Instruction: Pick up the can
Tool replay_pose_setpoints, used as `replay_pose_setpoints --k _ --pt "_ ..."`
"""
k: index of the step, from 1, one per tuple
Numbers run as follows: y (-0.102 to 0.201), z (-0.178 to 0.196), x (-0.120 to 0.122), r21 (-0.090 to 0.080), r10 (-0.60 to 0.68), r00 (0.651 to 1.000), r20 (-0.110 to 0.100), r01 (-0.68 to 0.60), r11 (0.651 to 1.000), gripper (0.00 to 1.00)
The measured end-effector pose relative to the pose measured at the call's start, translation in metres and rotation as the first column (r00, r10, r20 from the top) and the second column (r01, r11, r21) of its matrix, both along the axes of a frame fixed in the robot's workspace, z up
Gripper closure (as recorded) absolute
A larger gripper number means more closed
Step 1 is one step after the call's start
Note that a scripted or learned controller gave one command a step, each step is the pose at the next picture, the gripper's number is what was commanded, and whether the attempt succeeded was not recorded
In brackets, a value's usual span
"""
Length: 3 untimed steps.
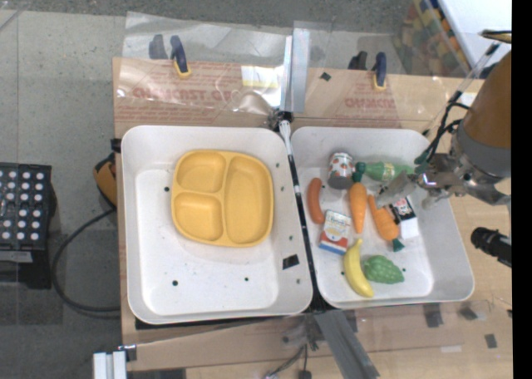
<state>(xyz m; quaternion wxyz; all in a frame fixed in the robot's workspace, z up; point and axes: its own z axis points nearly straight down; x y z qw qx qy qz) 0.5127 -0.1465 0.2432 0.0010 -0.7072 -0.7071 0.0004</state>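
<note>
Can (340, 169) lies on its side in the right bin (445, 282), near that bin's far left corner, grey with a red patch on its label. Just right of the can lies a green bottle (384, 171), pointing its dark cap toward it. Nearer than the can lie two carrots (357, 206) side by side with a third orange piece (314, 199) to the can's left, a small red and white carton (335, 231), a banana (357, 269) and a green leafy toy (383, 270). The end effector (416, 185) hangs over the right side of the same bin, well to the right of the can and apart from it, above a dark little box (405, 218); whether it is wide or narrow cannot be told. Left of the can, in the other bin (150, 278), rests a yellow divided plate (223, 197). Both bins sit on the counter (133, 111).
</note>
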Motion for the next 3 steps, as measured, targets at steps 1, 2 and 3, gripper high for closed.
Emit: replay_pose_setpoints --k 1,2,3 --pt "-0.005 -0.036 0.070 0.001 -0.009 1.000 0.000 0.009 1.000 0.00" --pt "-0.051 -0.150 0.094 -0.005 -0.062 0.998 0.002 0.062 0.998 0.00" --pt "-0.059 -0.151 0.038 -0.003 -0.102 0.995 -0.001 0.102 0.995 0.00"
